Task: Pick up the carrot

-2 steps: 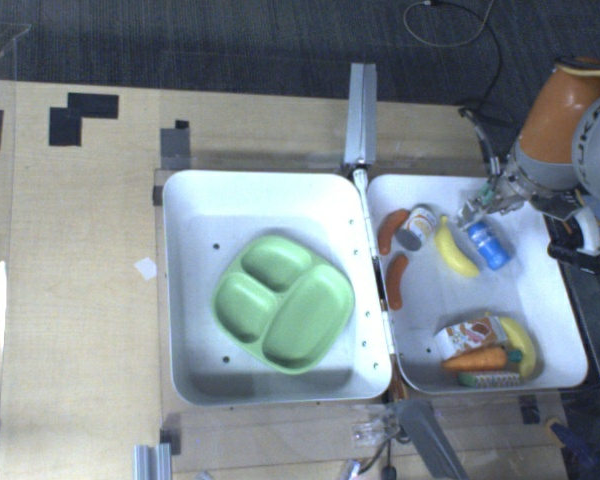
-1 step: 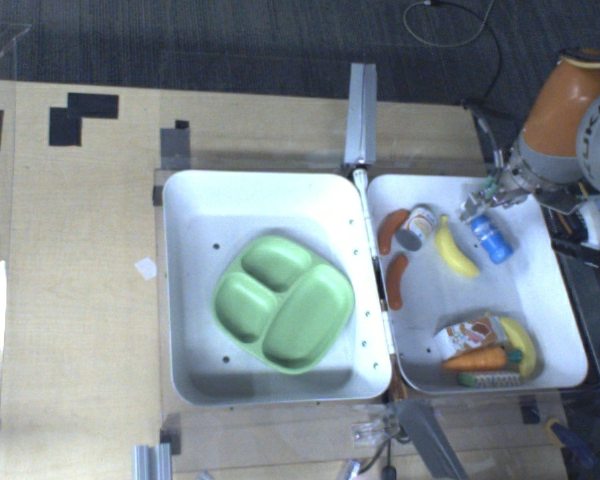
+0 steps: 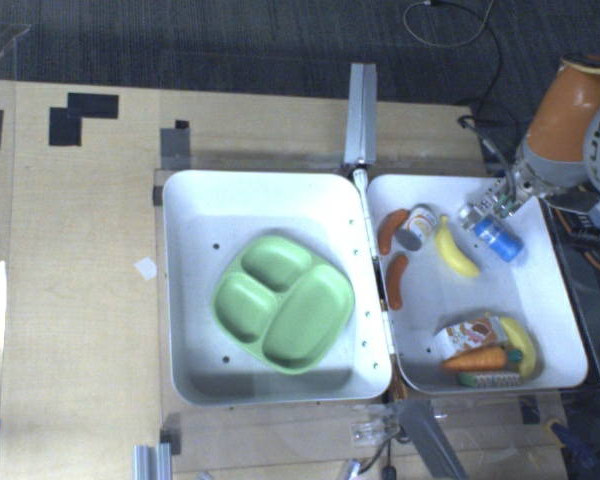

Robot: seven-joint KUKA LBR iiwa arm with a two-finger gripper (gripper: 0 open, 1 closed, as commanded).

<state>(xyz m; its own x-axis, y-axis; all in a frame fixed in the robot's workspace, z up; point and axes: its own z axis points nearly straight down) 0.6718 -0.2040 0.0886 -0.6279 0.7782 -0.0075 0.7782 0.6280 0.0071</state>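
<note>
One gripper [image 3: 488, 206] works here, and it hangs over the far part of the right bin [image 3: 565, 298], just at the blue can [image 3: 500, 239]. Whether it grips anything I cannot tell, because the metal tip is small and blurred in the camera view. Nothing can be seen held in it. Behind it the grey arm with the orange band [image 3: 570, 108] goes out toward 2 o'clock.

From the gripper, the carrot [image 3: 477, 360] lies well apart, toward 6 o'clock, near the front wall of the same bin. It rests flat, its long axis about from 9 to 3 o'clock. A small printed packet [image 3: 467, 336] touches it on the far side, and a yellow banana [image 3: 521, 345] curves around its 3 o'clock end.

I judge the carrot light, stiff and smooth, probably a plastic toy, so it may slip or roll. The best hold seems across the thick middle, with the jaws closing from 12 and 6 o'clock, but the packet leaves little room there.

In the left bin lies a green divided plate [image 3: 285, 301].
</note>
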